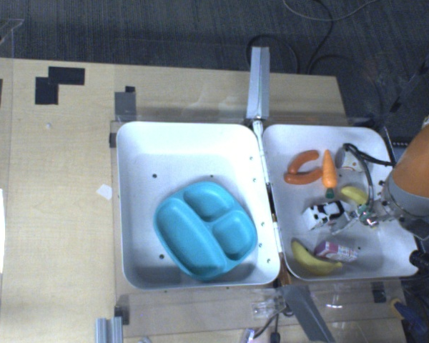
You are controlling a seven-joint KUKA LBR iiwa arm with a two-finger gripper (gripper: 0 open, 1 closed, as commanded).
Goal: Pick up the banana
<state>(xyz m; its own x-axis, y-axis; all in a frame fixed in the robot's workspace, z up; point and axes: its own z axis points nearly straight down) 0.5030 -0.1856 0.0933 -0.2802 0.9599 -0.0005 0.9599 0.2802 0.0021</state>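
I cannot tell my tool's (363, 214) state where it hovers mid-bin, so I should bring it toward the banana (313, 257) at the right bin's (386, 264) near edge, avoiding the pink packet (337, 249) touching it.

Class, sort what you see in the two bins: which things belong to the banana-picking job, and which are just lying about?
Belongs to the job:
banana
gripper

Just lying about:
blue divided plate
orange sausage
carrot
small pink packet
black-and-white toy
small yellow item
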